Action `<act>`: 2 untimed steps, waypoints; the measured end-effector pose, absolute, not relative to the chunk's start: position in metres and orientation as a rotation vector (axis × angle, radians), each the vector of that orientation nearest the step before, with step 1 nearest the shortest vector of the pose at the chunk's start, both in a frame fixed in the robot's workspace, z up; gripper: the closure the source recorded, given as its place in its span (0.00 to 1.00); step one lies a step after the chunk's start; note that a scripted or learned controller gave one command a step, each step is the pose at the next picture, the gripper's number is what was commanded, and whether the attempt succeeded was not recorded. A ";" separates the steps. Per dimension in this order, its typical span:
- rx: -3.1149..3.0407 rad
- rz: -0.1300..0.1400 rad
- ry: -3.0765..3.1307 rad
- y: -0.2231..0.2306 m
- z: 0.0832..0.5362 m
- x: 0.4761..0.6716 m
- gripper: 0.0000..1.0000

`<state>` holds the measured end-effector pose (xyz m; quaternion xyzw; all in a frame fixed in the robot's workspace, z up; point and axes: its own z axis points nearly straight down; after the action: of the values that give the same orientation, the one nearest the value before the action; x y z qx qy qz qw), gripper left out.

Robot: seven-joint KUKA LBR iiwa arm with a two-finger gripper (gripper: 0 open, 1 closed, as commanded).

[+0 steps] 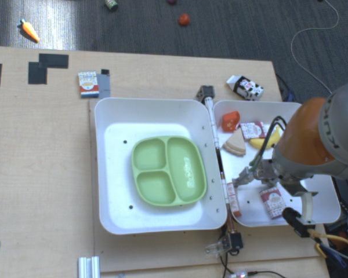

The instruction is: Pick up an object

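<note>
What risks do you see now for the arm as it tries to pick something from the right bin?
1. The claw sits low by the bin's left wall, so it may bump the wall instead of reaching an object.
2. The red piece, sandwich wedge and yellow piece lie crowded together; a grasp may push neighbours away.
3. The flat packet may be hard to grip.

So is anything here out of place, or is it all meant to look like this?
A few things lie outside the bins. A small black-and-white toy and a little box sit on the bench, and an orange carrot toy, a red ball and two more small pieces are scattered on the dark floor behind it.
</note>
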<state>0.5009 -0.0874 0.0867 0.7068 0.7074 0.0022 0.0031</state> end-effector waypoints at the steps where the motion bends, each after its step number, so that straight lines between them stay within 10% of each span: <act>1: 2.210 0.014 2.217 -0.087 0.098 0.503 1.00; 2: 2.210 0.014 2.218 -0.087 0.098 0.503 0.00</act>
<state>0.5032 -0.0867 0.0979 0.7059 0.7083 0.0044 0.0054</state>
